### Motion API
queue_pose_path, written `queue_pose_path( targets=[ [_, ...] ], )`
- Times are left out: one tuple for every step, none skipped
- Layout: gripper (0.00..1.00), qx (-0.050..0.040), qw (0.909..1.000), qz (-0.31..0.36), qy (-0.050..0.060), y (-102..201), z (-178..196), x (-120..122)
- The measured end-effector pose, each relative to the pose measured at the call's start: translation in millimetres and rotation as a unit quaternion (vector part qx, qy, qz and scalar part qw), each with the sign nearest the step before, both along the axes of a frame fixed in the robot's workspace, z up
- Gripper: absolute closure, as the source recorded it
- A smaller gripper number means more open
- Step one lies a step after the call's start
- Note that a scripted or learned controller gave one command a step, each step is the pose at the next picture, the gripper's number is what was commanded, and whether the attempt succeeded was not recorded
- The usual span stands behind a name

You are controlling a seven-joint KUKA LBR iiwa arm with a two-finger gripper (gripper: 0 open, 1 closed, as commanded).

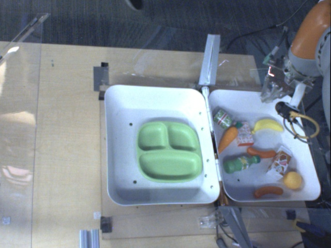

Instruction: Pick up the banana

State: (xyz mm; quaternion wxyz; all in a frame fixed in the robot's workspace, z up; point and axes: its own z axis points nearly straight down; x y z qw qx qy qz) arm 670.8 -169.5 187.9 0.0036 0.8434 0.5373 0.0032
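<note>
We see the banana (268, 125) lying in the right bin (310, 190), in its upper half, well clear of the rim. It rests among other toy food: a carrot (227, 138) and a small packet (245, 136) to its left, a red sausage (261, 152) just below it, and a small can (223, 118) further left. A green bottle (240, 163), a small carton (281, 163), a lemon (292, 180) and a second sausage (268, 191) lie nearer the front. The left bin (119, 138) holds a green divided tray (168, 150).

Our pincer (281, 89) hangs over the bin's far right corner, and we cannot tell how it is set.

The relation that matters to us: the banana lies near the pincer, toward the front of the table and slightly left of it. Its long axis runs roughly left to right with a slight curve. We judge the next move to be a short travel forward and down, with the grip set across that axis.
</note>
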Motion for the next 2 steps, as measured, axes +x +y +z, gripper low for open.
queue_pose_path(
  targets=[
    [0.0, 0.0, 1.0, 0.0, 0.0, 0, 0, 0],
    [0.0, 0.0, 0.9981, 0.061, 0.001, -17, -82, -63]
  ],
)
